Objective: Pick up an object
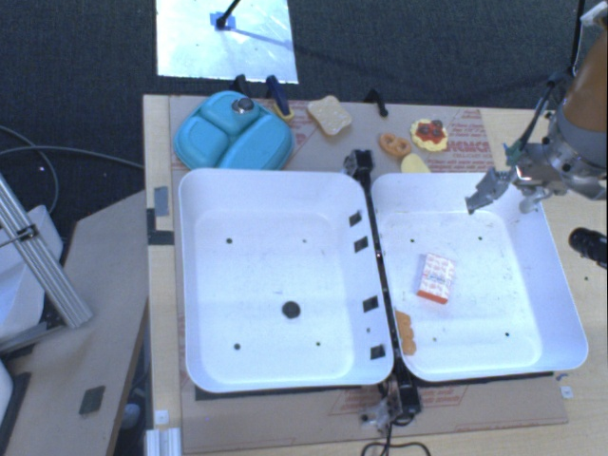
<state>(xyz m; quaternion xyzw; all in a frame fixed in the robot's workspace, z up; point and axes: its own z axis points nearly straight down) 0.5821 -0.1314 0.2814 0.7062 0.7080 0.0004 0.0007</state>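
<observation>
- The gripper hangs over the far right part of the right bin, at the end of the arm that comes in from the right edge of the camera view.
- One grey finger slants down and to the left above the bin's far rim; a second finger points down just to its right. The two stand apart, so the jaws look spread, with nothing between them.
- A small box with a white, red-dotted face and an orange-red lower edge lies flat on the right bin's floor, near its middle. It is well apart from the gripper, nearer to the camera and to the left of it.
- A small orange item rests at the right bin's left wall, close to the near corner; its shape is too small to tell.
- The left bin holds a small dark round object, below its middle.
- Beyond the bins, on the bench, a blue divided plate sits behind the left bin.
- Near it lie a slice of toy bread, a pretzel-shaped toy, a round toy pastry with red topping and a pale yellow piece, the last just touching the right bin's far rim.
</observation>
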